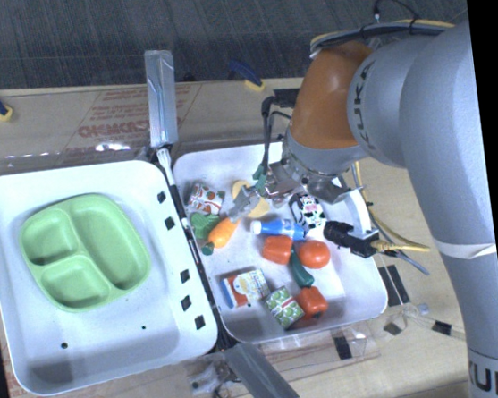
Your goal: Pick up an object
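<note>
My gripper (pixel 247 201) hangs low in the upper left part of the right bin (pixel 358 279), under the orange wrist. Its tip lies between a small yellow piece (pixel 240 188) and an orange carrot (pixel 223 233) with a green top. Close by are a red and white packet (pixel 199 197) on the left and a blue and white bottle (pixel 279 227) on the right. A black and white cow toy (pixel 309 209) sits just under the wrist. I see nothing held for certain.
Lower in the right bin lie a red tomato (pixel 314 253), an orange-red piece (pixel 276 250), a dark green piece (pixel 301 273), a small carton (pixel 246 286) and a green box (pixel 282 307). The left bin (pixel 34 355) holds a green divided plate (pixel 84 250).
</note>
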Action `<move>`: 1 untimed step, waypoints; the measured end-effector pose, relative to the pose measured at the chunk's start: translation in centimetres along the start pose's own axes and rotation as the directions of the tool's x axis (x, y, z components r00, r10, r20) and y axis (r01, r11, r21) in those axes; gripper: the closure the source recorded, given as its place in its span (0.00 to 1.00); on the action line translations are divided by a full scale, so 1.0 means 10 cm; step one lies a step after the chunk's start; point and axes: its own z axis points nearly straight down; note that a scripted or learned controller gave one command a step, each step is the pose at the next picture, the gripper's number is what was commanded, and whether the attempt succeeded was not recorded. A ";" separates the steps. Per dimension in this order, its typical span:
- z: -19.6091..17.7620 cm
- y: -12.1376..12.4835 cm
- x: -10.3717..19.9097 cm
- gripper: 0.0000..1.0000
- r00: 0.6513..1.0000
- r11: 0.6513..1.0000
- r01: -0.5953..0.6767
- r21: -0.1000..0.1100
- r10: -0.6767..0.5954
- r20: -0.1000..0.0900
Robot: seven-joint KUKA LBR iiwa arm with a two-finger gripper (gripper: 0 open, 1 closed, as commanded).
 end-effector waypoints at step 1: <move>0.50 -0.05 0.10 0.00 0.999 0.998 0.054 -0.018 -0.054 0.004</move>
